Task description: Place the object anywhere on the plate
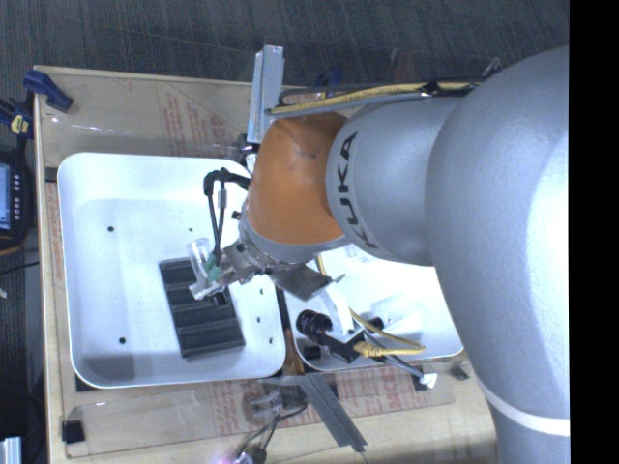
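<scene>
A black, ridged rectangular slab (pixel 201 312) lies flat in the left white bin (pixel 106 259), toward its near right corner. My gripper (pixel 207 278) reaches down over the slab's upper right edge, close to or touching it. The gripper's tip looks pale and translucent, with a small greenish spot on it that I cannot identify. The grey arm with its orange band (pixel 295 187) comes in from the right and hides the ground behind the gripper.
The right white bin (pixel 430 341) is mostly covered by the arm, with just its near rim and part of its floor in sight. A metal post (pixel 266 90) stands at the bench's far edge. Blue clamps (pixel 44 90) sit at the bench's far left corner.
</scene>
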You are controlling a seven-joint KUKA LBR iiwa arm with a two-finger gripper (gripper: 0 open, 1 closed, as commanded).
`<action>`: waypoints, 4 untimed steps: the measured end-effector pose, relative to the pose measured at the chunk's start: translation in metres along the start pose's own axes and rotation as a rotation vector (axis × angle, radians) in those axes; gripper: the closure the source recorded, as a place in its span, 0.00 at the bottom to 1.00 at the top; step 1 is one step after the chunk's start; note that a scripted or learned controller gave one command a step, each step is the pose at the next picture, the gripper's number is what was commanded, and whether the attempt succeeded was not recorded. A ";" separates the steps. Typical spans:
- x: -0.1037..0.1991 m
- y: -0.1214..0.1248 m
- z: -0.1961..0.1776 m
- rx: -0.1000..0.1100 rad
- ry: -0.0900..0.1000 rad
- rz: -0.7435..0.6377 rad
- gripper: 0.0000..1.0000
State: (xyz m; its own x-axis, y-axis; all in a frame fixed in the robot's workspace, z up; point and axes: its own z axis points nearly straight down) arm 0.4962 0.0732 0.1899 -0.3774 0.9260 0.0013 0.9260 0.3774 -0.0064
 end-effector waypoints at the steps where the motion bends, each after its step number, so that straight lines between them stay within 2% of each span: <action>1: 0.013 0.101 0.099 -0.002 -0.001 -0.171 1.00; 2: -0.005 0.152 0.098 0.003 0.002 0.163 1.00; 3: 0.019 0.174 0.100 0.033 0.003 0.406 1.00; 4: 0.072 0.201 0.033 -0.005 0.002 0.661 1.00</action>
State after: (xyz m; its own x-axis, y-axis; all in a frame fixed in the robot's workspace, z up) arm 0.6552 0.2154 0.1555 0.2704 0.9627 0.0008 0.9627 -0.2704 -0.0019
